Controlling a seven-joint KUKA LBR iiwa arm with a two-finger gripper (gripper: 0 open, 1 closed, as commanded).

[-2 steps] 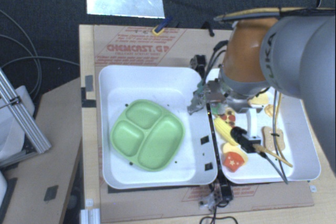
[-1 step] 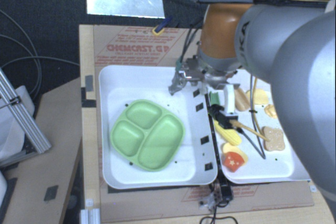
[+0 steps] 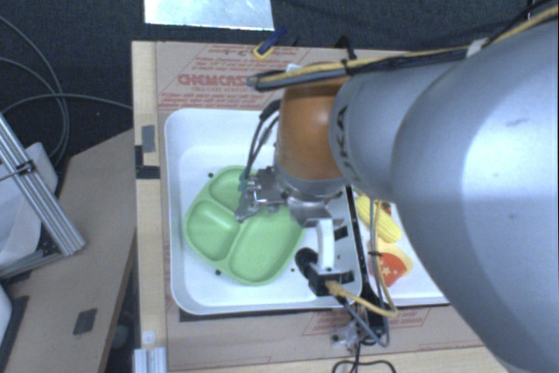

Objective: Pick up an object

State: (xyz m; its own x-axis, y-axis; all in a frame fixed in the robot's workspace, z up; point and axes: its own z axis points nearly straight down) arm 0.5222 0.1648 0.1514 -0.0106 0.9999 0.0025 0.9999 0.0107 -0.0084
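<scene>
A light green divided plate (image 3: 236, 231) lies in the left white bin (image 3: 188, 153), toward its front. The arm, grey with an orange band (image 3: 306, 131), reaches in from the right and hangs over the bin's right half. Its wrist and gripper (image 3: 297, 227) sit at the plate's right edge, low over the bin floor; the arm's body hides the fingertips. A yellow object (image 3: 386, 223) and a red-orange one (image 3: 393, 268) peek out to the right of the arm.
Cables loop off the gripper toward the front rim of the bin (image 3: 349, 293). A cardboard sheet (image 3: 210, 70) lies under the bins. A metal frame (image 3: 39, 196) stands at the far left, off the bench.
</scene>
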